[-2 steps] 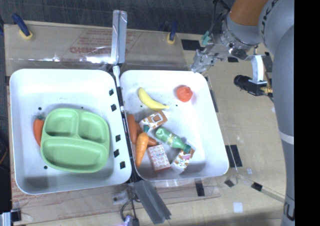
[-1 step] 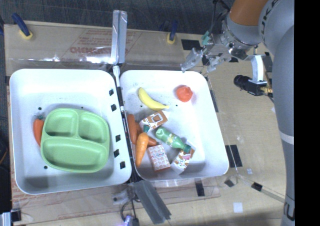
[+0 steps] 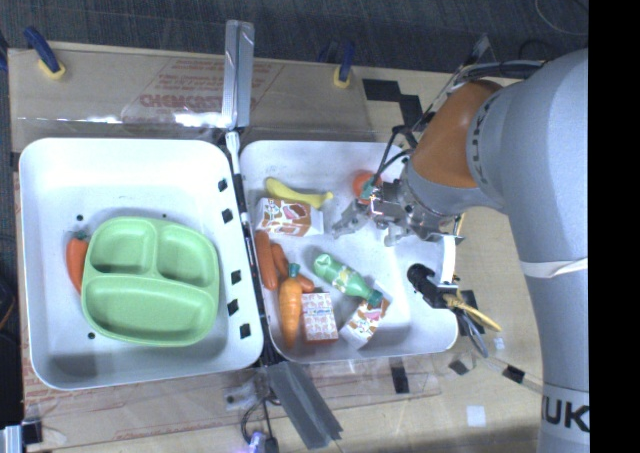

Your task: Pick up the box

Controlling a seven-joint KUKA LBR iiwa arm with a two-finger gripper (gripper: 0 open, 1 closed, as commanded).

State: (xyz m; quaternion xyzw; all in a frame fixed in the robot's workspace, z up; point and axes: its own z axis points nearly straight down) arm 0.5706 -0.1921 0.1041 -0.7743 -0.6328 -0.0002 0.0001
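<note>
Even, bright overhead lighting; mild glare on the white bins point(image 3: 40, 241); soft shadows beneath the arm point(image 3: 520, 141); slight overall softness, dark floor above.

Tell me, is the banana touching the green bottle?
Apart. The camera view shows the banana near the right bin's top and the green bottle lower down, with white bin floor between them.

green tray point(image 3: 150, 281), yellow banana point(image 3: 296, 194), orange carrot point(image 3: 289, 309)
</note>
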